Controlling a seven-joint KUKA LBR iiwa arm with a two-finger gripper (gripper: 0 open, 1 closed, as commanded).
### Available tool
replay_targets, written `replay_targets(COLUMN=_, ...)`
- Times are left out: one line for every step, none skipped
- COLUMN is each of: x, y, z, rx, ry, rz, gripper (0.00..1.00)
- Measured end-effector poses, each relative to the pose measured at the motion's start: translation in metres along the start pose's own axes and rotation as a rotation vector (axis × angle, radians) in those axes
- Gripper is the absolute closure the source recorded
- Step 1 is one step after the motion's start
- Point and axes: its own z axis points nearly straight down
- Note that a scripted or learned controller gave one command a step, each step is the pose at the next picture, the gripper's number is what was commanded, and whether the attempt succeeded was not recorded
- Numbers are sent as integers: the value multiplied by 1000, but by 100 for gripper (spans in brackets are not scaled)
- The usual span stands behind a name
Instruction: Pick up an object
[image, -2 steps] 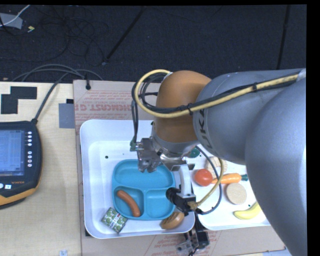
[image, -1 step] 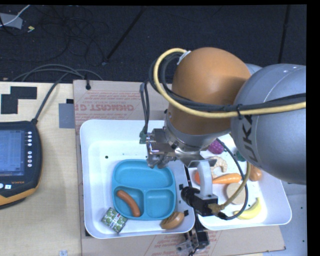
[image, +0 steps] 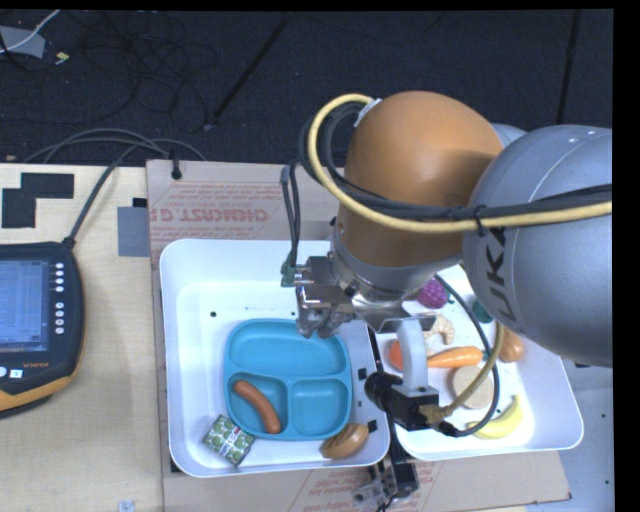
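Right now you are watching the approach step: the claw (image: 318, 322) is hanging over the far rim of the blue tray (image: 290, 375) in the left bin (image: 190, 300), and you cannot tell how it is set. Nearest candidate is the sausage (image: 256, 403), lying nearer the camera than the claw. Next, you are likely needing a shift toward it, then a descent.
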Motion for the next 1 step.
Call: replay_targets(x=0, y=0, z=-9, rx=5, ry=-2, rz=-3, gripper=100)
